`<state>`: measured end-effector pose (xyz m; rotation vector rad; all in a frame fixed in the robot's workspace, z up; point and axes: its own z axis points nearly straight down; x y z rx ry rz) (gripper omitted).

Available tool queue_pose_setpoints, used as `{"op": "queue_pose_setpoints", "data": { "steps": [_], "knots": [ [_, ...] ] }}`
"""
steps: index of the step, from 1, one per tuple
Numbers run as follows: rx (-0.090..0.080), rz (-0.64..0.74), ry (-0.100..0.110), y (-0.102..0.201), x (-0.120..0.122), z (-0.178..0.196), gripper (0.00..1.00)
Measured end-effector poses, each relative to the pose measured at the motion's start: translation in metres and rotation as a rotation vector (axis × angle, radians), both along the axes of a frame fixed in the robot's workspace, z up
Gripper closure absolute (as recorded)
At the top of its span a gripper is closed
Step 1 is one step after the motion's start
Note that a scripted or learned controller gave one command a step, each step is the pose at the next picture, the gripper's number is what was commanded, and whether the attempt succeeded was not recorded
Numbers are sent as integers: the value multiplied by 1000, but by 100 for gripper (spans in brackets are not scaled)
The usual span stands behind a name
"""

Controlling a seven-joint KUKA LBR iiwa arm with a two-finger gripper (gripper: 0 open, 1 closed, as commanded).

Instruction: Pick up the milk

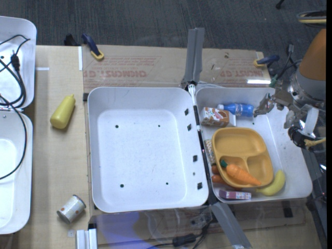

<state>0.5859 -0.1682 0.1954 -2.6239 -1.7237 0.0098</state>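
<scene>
The milk (215,116) is a small brown and white carton lying on its side at the far left of the right bin (298,166). A blue-capped water bottle (236,109) lies just right of it. My gripper (276,109) hangs over the bin's far right corner, to the right of the bottle and well apart from the milk. Nothing shows in its grasp. The grey arm with its orange band comes in from the right edge.
A yellow divided plate (244,157) holds a carrot (241,174); a banana (275,184) and a small red packet (234,194) lie by the bin's near wall. The left bin (140,144) sits beside it. A mustard bottle (63,112) and a can (71,208) lie on the bench.
</scene>
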Motion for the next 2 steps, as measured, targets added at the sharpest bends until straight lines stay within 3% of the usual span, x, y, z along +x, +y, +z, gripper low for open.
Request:
{"op": "queue_pose_setpoints", "data": {
  "steps": [1,2],
  "knots": [
    [1,187,-5,-9,-18,-104,0],
    [3,148,-2,-38,4,-73,0]
  ]
}}
